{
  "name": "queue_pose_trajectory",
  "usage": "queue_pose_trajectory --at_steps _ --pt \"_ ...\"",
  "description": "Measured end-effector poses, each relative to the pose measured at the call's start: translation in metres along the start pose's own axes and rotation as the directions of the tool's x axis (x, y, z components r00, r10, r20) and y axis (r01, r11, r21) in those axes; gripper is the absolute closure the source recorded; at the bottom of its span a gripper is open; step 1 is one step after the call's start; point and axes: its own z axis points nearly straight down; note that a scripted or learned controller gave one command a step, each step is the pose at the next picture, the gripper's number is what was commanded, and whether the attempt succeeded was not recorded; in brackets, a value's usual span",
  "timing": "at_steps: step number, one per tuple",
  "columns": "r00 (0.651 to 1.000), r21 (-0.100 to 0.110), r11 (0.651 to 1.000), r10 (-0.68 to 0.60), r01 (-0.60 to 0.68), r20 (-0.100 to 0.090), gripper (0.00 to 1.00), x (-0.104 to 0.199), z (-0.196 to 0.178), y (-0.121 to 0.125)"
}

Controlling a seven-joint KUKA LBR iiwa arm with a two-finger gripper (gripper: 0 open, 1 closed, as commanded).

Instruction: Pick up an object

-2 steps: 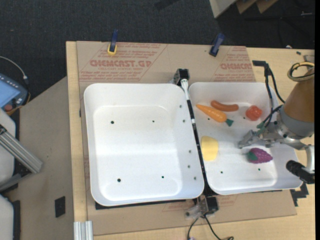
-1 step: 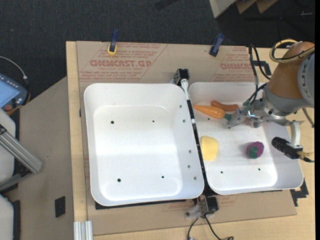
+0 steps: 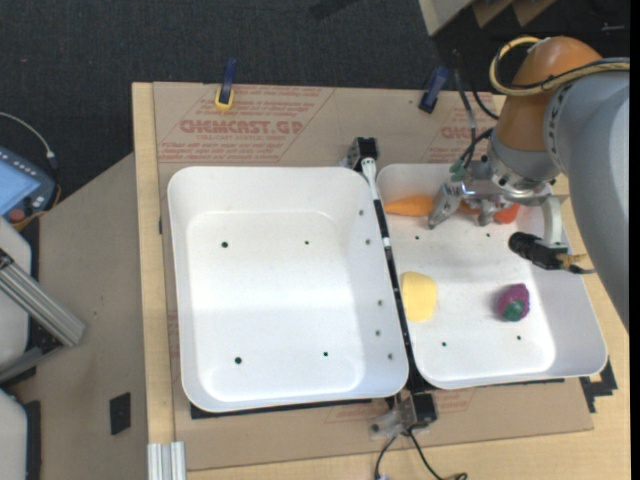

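On the counter (image 3: 250,118) the left bin (image 3: 270,298) plays no part in this step; everything of interest lies in the right bin (image 3: 470,318). At its far left corner, close to the wall between the two bins, lies an orange piece (image 3: 407,206), the likeliest target since it is nearest the tool. It is long and slim and lies flat, with its long axis running left to right. The thinner end seems to point left toward the dividing wall, and the thicker end sits just beside the left fingertip. Nearer, against the same wall, rests a yellow lump (image 3: 419,296). Next come the jaws, low over the far part of the bin and spread apart, with only bare bin floor between them. Nothing is gripped and nothing is lifted, so I judge the pick not yet made; closing on a thing and raising it are both left to do. A small reddish bit (image 3: 507,211) shows just right of the jaws, too small to name. A purple-and-green thing (image 3: 513,302) lies near right, well apart. The arm (image 3: 590,138) comes in from the right.
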Motion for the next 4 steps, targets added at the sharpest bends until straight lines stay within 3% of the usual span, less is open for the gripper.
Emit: queue_pose_trajectory --at_steps 1,2,3,4 --pt "1.000 -0.010 1.000 0.011 -0.011 -0.009 0.00 0.032 0.002 0.000" --pt "1.000 -0.038 0.999 0.012 -0.013 -0.009 0.00 0.032 -0.037 0.004" --pt "1.000 -0.041 0.999 0.011 -0.011 -0.008 1.00 0.032 -0.047 0.004" --pt "1.000 -0.040 0.999 0.015 -0.015 -0.009 1.00 0.020 -0.129 -0.050"
